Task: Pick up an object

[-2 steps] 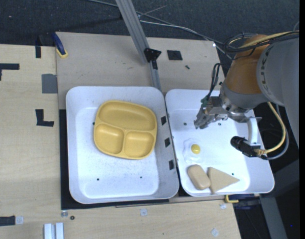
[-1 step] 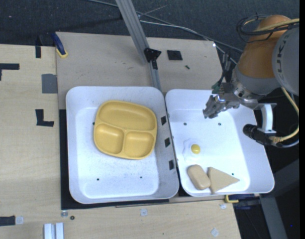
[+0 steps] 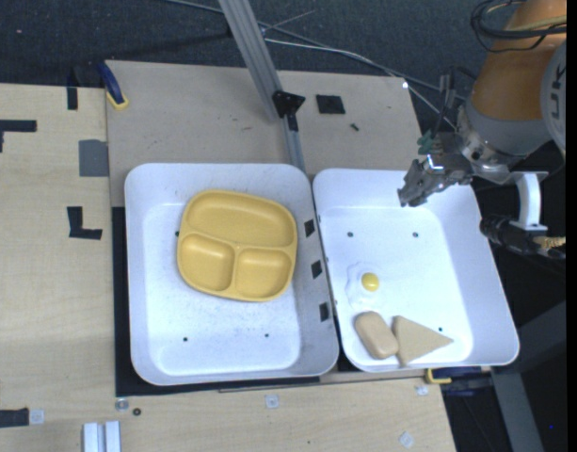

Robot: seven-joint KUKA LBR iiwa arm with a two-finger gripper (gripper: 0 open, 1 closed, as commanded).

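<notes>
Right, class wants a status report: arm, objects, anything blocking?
Gripper over right bin's far edge, holding nothing. Small yellow ball near front. Nothing blocking.

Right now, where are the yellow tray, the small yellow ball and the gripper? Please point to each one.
yellow tray (image 3: 237, 245): camera view, on its middle, where the dividers meet.
small yellow ball (image 3: 370, 281): camera view, on its top.
gripper (image 3: 408, 196): camera view, at its fingertips, above the right bin.

Left bin (image 3: 147, 252) white, divided plate (image 3: 237, 245) mustard yellow. Right bin (image 3: 457, 243) white too: tan bread roll (image 3: 375, 334), tan wedge (image 3: 420, 338), fried egg (image 3: 367, 282) white with yellow yolk.
</notes>
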